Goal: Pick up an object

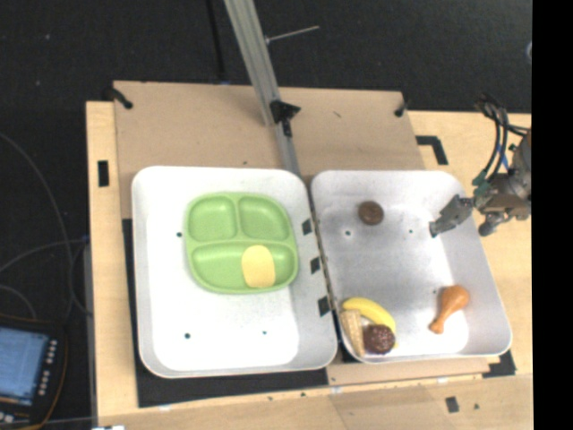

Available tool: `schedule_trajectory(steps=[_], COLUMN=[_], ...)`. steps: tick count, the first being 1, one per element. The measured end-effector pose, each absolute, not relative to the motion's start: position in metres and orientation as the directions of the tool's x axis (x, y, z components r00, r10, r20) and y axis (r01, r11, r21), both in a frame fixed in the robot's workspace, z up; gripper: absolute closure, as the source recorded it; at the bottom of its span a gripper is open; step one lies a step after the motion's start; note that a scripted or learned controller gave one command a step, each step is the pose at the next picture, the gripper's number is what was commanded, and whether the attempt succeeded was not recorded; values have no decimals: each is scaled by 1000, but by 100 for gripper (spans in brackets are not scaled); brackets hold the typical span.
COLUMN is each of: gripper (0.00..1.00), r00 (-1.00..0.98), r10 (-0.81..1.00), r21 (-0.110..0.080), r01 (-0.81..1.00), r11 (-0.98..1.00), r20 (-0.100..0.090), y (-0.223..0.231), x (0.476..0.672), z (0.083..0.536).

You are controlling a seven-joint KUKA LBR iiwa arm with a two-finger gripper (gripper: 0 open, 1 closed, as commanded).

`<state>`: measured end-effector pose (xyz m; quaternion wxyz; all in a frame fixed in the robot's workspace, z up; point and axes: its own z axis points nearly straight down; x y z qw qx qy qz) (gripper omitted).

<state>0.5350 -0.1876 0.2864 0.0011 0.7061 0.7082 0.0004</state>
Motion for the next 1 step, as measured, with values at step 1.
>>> schedule_trajectory(steps=[1], gripper=[0], r00=[-2], r10=[1000], r21=[2], r01=[1000], r11=[2], r20=[-1], y=[-188], x=[535], z=[286])
